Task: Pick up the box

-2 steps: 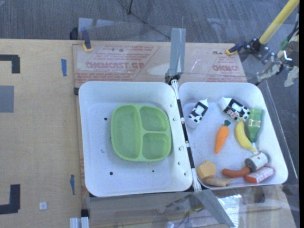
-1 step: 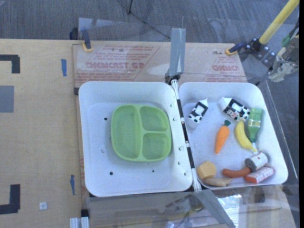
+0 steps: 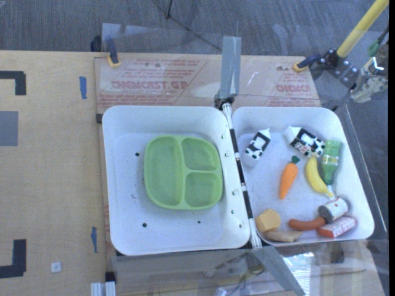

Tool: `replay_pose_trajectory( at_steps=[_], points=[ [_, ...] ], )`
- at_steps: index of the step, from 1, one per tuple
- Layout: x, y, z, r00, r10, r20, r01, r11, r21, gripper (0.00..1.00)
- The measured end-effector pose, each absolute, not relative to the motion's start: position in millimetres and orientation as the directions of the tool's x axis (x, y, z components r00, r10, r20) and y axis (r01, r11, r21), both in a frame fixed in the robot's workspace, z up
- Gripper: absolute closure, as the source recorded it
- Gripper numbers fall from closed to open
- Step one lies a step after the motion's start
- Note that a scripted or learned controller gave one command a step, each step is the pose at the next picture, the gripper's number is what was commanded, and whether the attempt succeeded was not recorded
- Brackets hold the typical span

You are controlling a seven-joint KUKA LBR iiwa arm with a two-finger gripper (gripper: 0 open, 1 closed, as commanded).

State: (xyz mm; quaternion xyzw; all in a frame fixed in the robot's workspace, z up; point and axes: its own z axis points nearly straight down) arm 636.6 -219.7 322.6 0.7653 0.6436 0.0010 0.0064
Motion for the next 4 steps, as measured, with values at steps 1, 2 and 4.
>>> replay_pose_trajectory(
  at_steps=[1, 2, 4],
  points=[
    [638.4, -218.4, 333.7, 0.168, 0.986, -0.01, 0.986, -0.167, 0.015, 1.0],
    [640.1, -217.3, 345.0, 0.164, 0.986, -0.012, 0.986, -0.164, 0.02, 1.0],
    [643.3, -215.6, 367.7, 0.158, 0.987, -0.018, 0.987, -0.157, 0.03, 1.0]
  ],
)
